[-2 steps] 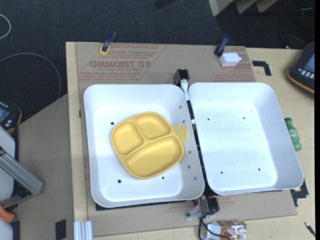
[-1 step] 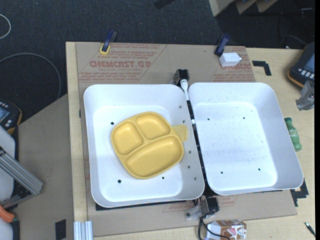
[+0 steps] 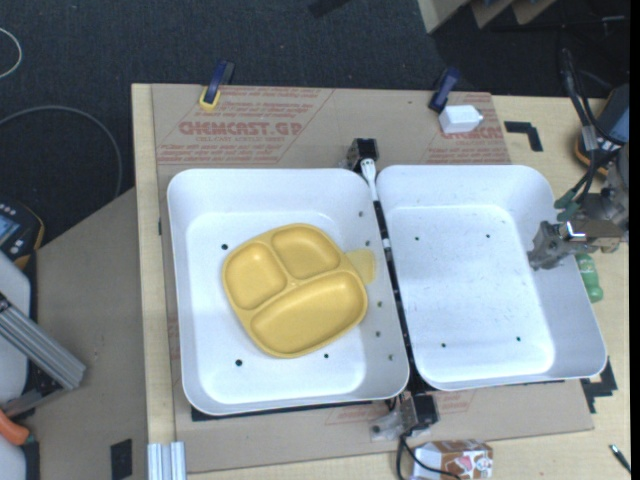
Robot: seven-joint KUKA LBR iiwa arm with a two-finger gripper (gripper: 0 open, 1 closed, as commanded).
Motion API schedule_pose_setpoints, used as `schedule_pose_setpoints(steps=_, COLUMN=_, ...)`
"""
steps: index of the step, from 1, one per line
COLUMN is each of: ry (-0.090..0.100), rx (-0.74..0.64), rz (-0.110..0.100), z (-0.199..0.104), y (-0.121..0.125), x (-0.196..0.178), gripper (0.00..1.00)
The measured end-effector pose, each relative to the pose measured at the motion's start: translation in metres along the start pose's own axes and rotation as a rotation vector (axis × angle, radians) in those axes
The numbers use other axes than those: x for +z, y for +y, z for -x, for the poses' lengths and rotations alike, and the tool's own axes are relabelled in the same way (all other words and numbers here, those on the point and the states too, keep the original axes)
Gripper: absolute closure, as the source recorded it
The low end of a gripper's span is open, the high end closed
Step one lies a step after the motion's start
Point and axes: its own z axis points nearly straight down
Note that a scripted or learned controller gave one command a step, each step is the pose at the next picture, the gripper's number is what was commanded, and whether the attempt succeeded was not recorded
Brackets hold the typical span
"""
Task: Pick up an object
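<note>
The gripper (image 3: 562, 238) is seen at the right bin's (image 3: 470, 358) right edge; grip state can't be told. The yellow plate (image 3: 295, 288), w/ 3 sections, may slip: wide, shallow.

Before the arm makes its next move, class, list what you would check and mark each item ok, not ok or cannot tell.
1. Something to pick: yellow plate lies in the left bin. Ok.
2. Plate unobstructed from above. Ok.
3. Gripper above the plate: it sits at the right bin's right edge. Not ok.
4. Finger opening. Cannot tell.
5. Gripper carrying nothing. Cannot tell.
6. Green item beside the gripper out of its way. Cannot tell.
</note>
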Motion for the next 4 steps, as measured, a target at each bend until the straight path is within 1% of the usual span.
schedule_pose_setpoints(steps=1, ry=-0.003, rx=0.004, rz=0.010, z=0.058, y=0.001, x=0.027, gripper=1.00)
schedule_pose_setpoints(steps=2, ry=-0.006, rx=0.004, rz=0.014, z=0.105, y=0.001, x=0.041, gripper=1.00)
schedule_pose_setpoints(steps=3, ry=-0.004, rx=-0.002, rz=0.014, z=0.103, y=0.015, x=0.053, gripper=1.00)
schedule_pose_setpoints(steps=4, ry=-0.007, rx=-0.002, rz=0.021, z=0.103, y=0.029, x=0.008, gripper=1.00)
